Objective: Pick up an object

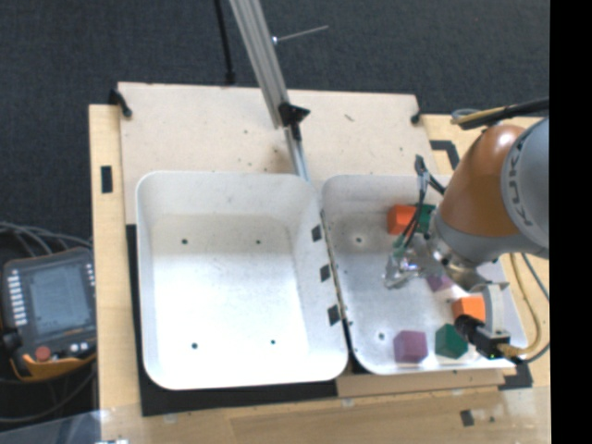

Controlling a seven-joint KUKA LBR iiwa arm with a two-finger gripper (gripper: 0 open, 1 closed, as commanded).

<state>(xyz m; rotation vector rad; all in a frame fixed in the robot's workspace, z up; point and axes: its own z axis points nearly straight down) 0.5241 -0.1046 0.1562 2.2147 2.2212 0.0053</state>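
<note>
Camera view: the gripper hangs low inside the right bin; whether it is parted or closed I cannot tell. An orange block lies just above it, while a purple block and a green block sit near the bin's front wall, 2 side by side

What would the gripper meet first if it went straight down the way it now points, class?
Probably bare floor of the right bin. The gripper hangs over an open patch, with the orange block off to one side and the purple block to the other. Depth is unclear from this slanted view.
</note>
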